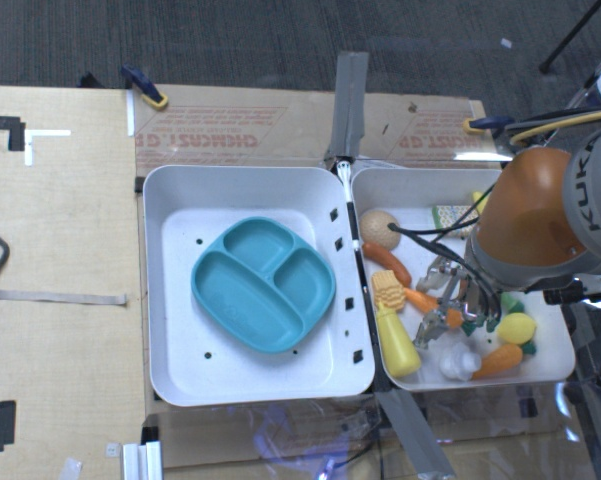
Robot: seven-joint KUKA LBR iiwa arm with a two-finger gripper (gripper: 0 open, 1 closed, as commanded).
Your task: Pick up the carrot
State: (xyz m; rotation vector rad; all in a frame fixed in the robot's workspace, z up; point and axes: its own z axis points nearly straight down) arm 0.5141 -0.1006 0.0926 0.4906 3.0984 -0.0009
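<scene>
A small orange carrot (420, 300) lies in the right bin (550, 376), its tip pointing left toward a yellow ridged block (387, 290). My gripper (438, 303) hangs low over the carrot's thick end. One finger (443, 274) sits on the far side of the carrot and the other on the near side. The fingers stand apart, open, with the carrot's end lying between them on the bin floor. The wrist and cables hide the carrot's right end.
Around the gripper in the right bin are a beige ball (380, 230), an orange-red sausage shape (387, 261), a yellow bottle (398, 346), a lemon (517, 328), a second orange piece (498, 360) and a white lump (458, 364). A blue divided plate (263, 284) sits in the left bin (170, 368).
</scene>
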